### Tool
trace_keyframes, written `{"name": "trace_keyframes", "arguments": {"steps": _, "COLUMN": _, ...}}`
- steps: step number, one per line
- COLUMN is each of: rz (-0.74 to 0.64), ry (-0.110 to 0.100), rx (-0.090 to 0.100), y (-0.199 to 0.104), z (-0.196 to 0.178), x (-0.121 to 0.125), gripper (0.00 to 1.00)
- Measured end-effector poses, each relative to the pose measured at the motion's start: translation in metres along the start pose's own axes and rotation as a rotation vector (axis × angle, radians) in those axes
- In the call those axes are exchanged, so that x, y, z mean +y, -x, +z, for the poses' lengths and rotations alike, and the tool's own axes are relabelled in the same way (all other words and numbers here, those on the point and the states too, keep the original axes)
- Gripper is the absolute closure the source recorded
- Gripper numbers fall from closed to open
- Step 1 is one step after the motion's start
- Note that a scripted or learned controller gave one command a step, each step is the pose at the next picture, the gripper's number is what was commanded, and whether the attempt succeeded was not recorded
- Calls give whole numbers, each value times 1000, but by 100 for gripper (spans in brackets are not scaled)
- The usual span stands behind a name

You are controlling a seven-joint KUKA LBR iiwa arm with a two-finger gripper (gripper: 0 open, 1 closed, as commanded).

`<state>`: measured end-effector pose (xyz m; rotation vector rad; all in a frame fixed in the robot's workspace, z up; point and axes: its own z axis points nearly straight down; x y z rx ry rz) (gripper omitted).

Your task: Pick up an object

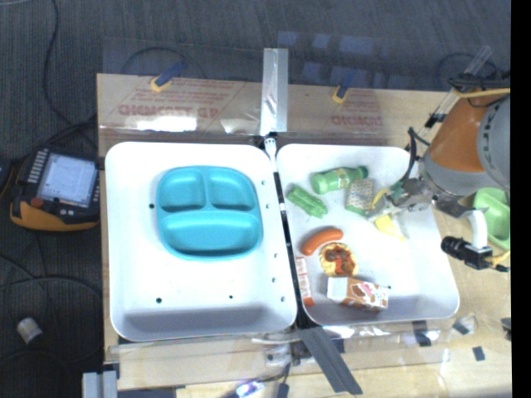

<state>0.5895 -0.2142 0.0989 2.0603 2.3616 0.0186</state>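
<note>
I've got the gripper point(400, 196) low in the right bin point(431, 301), near the yellow piece point(387, 222). Can't tell its state. Looks like approach stage; next I'd centre over it.

A blue divided tray point(208, 211) lies in the left bin point(133, 305); a handheld screen device point(56, 187), perhaps a pendant, sits on the floor.

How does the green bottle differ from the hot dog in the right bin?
The green bottle is green, lies near the right bin's far side and looks larger. The hot dog is orange-red, slimmer and lies nearer the bin's middle, just above a round red-brown item. Both lie on their sides, tilted about the same way, apart from the hand.
</note>
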Motion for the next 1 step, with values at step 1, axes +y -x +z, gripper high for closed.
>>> {"name": "trace_keyframes", "arguments": {"steps": 1, "rz": -27, "ry": -16, "rx": -3, "y": 8, "z": -99, "x": -14, "gripper": 100}}
